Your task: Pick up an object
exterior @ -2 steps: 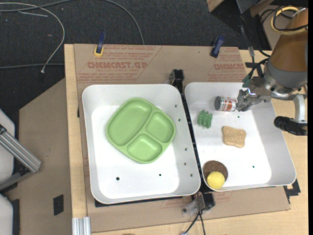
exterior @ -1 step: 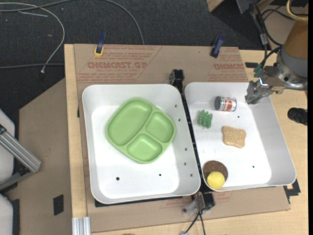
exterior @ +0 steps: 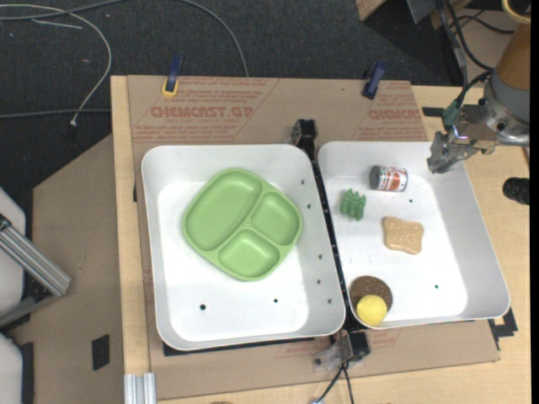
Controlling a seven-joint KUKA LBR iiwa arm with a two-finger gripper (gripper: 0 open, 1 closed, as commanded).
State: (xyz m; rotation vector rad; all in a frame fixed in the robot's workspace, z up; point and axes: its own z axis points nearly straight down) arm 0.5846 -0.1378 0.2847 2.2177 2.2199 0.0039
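In the left bin (exterior: 168, 225) lies a green three-compartment plate (exterior: 242, 223). The right bin (exterior: 472, 251) holds a green toy (exterior: 353, 204), a brown disc (exterior: 370, 290) touching a yellow ball (exterior: 371, 310), a small red-and-white can (exterior: 388, 178) on its side with a label too small to read, and a tan bread-shaped piece (exterior: 402, 235). The gripper (exterior: 444, 156) hangs over that bin's far right corner, carrying nothing, and I cannot tell how its fingers are set. This looks like the approach step: next comes choosing a target, perhaps the nearby can, then centring and descending; the cardboard (exterior: 126, 141) beneath reads "CHEMCAST GP".
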